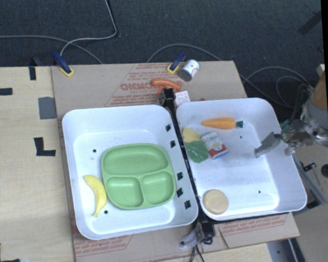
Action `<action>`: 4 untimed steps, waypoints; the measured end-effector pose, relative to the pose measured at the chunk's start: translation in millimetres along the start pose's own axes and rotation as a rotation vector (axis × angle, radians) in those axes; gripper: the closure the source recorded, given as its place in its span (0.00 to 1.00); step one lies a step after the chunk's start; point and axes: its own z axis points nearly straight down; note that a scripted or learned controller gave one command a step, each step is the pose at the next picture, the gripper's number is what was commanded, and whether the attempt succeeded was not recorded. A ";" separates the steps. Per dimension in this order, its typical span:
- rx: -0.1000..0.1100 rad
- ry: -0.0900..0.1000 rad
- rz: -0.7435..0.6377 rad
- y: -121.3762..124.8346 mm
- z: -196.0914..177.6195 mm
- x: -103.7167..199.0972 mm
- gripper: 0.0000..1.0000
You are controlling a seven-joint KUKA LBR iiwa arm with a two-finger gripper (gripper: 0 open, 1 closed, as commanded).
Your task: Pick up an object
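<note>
The right bin (270, 201) holds an orange carrot (219, 123) near its back wall. Left of centre lie a yellow piece (190, 135), a green piece (197, 151) and a small red-and-white carton (214, 143), close together. A round tan bun (215, 201) rests at the front. My gripper (267, 144) hangs over the right side of this bin, well right of the carton and apart from every object. Nothing shows in its grasp.
The left bin (77, 125) carries a green divided plate (138, 175) and a yellow banana (97, 194) along its left side. Behind the bins on the cardboard lie an orange item (165, 83) and a small metal can (189, 70). Cables run behind and right.
</note>
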 end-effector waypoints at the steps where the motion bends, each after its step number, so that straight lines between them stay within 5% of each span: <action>1: 0.002 0.002 -0.002 105.8 73.6 74.2 0.00; 2: 0.017 0.001 0.005 151.0 133.4 92.8 0.00; 3: -0.004 -0.001 0.001 91.5 131.0 79.8 0.00; 4: -0.008 -0.002 0.000 92.4 121.2 80.6 1.00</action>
